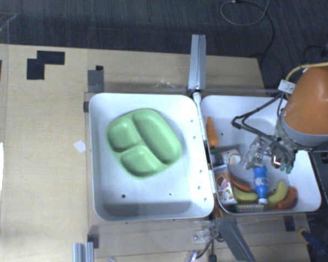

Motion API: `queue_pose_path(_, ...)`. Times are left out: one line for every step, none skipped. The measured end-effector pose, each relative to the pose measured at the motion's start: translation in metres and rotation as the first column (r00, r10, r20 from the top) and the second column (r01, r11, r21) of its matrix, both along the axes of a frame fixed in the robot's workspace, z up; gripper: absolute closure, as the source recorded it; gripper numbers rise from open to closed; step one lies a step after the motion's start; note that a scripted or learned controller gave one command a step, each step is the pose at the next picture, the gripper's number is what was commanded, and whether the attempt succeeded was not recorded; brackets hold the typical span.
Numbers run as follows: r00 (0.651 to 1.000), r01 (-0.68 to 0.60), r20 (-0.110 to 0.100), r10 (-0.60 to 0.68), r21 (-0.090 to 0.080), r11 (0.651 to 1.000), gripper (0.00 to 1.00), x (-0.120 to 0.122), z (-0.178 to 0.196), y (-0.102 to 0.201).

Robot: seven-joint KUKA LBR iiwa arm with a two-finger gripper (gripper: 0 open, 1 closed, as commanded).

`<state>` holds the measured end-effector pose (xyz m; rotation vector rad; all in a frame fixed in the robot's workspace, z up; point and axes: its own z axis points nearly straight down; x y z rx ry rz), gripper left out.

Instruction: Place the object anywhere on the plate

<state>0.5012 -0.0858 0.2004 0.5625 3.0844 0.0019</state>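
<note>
Plate (145,142): one, green, three-sectioned; bins (98,146): two; blue bottle (261,181): one.

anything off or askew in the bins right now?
Nothing damaged or spilled. The toy items are heaped against the right bin's near edge. The green plate sits slanted in the left bin, bearing nothing yet.
</note>
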Motion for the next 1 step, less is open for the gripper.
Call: queue_pose_path(0.989,-0.15,0.004,0.15,-0.001,0.989,1.0,0.1086,0.0323,0.0516)
